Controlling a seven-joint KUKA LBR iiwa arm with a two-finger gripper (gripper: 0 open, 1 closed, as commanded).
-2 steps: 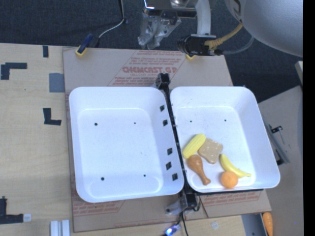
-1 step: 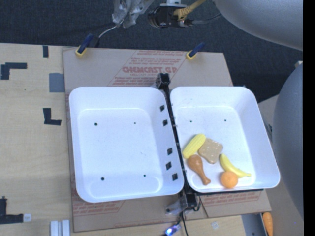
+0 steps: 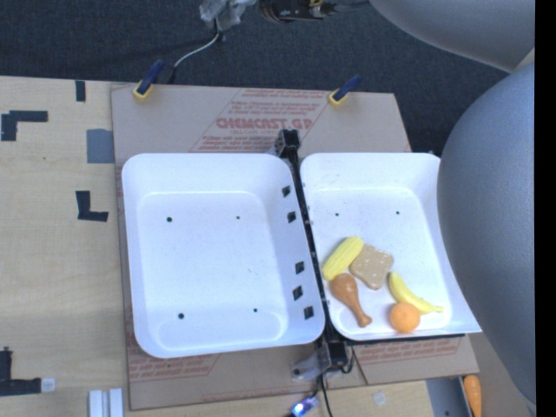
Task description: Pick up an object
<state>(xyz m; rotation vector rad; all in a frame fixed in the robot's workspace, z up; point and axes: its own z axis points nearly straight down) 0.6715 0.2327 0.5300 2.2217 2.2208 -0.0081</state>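
Two shallow white bins sit side by side on a brown cardboard sheet (image 3: 261, 124) laid over the bench (image 3: 52, 233). The left bin (image 3: 208, 254) shows a bare white floor with a few small dark dots. The right bin (image 3: 373, 189) carries all the toy food, clustered in its near half: a yellow corn cob (image 3: 342, 256) lies tilted beside the inner wall, a tan slice of toast (image 3: 372, 267) touches it on the right, a brown chicken drumstick (image 3: 351, 296) lies just below the corn with its bone end pointing toward the near rim, a yellow banana (image 3: 410, 294) curves to the right of the toast, and an orange (image 3: 404, 318) rests just under the banana, near the bin's near wall. The grey arm (image 3: 495, 102) bulks large along the right side of the view, its rounded body overlapping the right bin's outer edge. The gripper (image 3: 228, 0) is high at the top of the view, past the far edge of the cardboard and well apart from both bins; it is blurred, and whether it is released or clenched cannot be told. Nothing is seen between its tips. Two blue-and-yellow clamps (image 3: 148, 79) pin the cardboard's far corners.
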